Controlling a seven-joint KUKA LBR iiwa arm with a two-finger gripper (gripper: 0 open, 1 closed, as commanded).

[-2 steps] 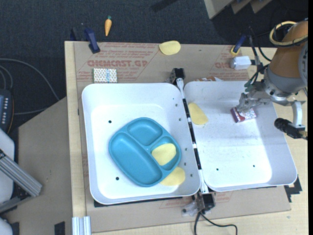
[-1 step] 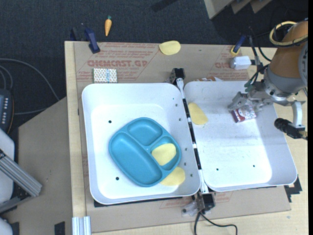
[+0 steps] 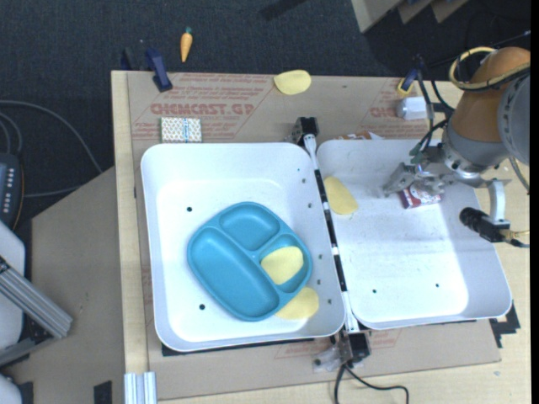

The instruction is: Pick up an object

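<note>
— Red lettering on the bench board (image 3: pixel 210 108): "CHEMCAST GP", partly readable. Elsewhere?
— Red-and-white packet (image 3: pixel 418 195) in far part of right bin (image 3: pixel 421 305), print too small to read.
— Room?
— Bare white floor toward near edge.
— Arm?
— Reaching in from right, gripper (image 3: pixel 414 175) just above packet; opening impossible to tell.
</note>
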